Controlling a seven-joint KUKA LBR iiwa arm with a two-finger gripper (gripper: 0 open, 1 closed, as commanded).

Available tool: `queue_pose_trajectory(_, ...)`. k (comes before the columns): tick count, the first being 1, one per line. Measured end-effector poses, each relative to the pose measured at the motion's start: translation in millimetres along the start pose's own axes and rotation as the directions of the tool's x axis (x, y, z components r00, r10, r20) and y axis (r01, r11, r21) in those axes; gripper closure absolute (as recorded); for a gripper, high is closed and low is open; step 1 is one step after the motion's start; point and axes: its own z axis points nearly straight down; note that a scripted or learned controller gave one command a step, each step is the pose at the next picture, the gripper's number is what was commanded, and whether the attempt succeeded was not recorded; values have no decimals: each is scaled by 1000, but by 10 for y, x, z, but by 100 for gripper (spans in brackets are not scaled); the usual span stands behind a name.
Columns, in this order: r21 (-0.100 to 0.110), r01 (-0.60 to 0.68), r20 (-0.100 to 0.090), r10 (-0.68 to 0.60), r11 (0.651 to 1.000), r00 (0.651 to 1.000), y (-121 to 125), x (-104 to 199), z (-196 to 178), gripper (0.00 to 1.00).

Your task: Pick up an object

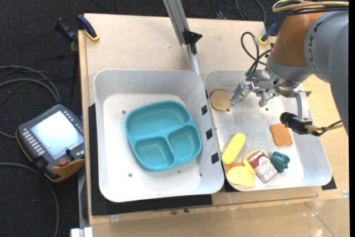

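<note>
Gripper (253, 96) hangs over the upper part of the right bin (317, 170), fingers spread wide with nothing between them. No object is picked yet.

Nearest candidate is the tan disc (220, 100), lying flat on the bin floor just to the camera-left of the fingers, close to the shared wall with the left bin (105, 136).

Risks, as I judge them:
- The disc looks thin and flat. The fingers may skate over it or pinch air unless they come down right to the floor.
- The disc sits near the wall, so the camera-left finger has little room there. It could land on the rim or push the disc against the wall.
- The gripper is offset from the disc. Closing where it is now grabs nothing.
- The orange-brown slab (281, 135) is equally flat, so it has the same problem.

Room:
- The middle of the right bin, under and around the gripper, is bare floor, which gives good clearance to descend.
- The near end is crowded. The yellow banana-shaped piece (233, 147), yellow slice (241, 176), red-and-white carton (262, 167) and dark green piece (280, 161) are touching or just beside each other, so a grab there likely bumps a neighbour.
- The left bin holds a teal divided plate (162, 135), well apart from the arm.
</note>
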Motion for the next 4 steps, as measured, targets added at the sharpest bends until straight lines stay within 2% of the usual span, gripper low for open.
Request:
queue_pose_trajectory(1,-7,0,1,0,1000,1000,13,-1,-136,100)
queue_pose_trajectory(3,-12,1,2,-1,1000,1000,-134,-22,-1120,100)
queue_pose_trajectory(4,-10,2,1,-2,1000,1000,-124,-20,-1403,100)
